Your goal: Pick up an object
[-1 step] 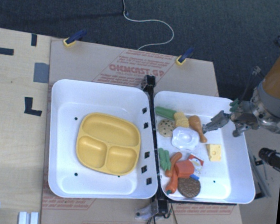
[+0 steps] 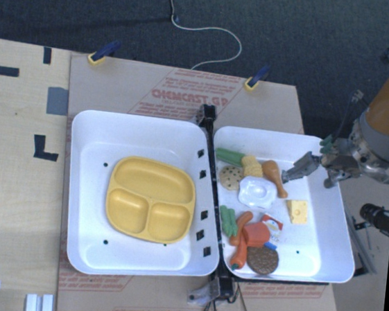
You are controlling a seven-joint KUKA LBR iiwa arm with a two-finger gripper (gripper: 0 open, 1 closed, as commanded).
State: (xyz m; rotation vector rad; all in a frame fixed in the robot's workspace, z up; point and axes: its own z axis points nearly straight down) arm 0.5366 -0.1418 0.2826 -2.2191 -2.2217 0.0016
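Overhead, the gripper hangs above the right bin, fingers spread apart and holding nothing — just right of a drumstick among the toy food. Nearby lies a cheese wedge; the left bin holds a yellow tray.

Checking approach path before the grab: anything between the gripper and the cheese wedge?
Nothing visible. The gripper hangs open above the right bin, and the cheese wedge lies apart from the other food with bare floor around it.
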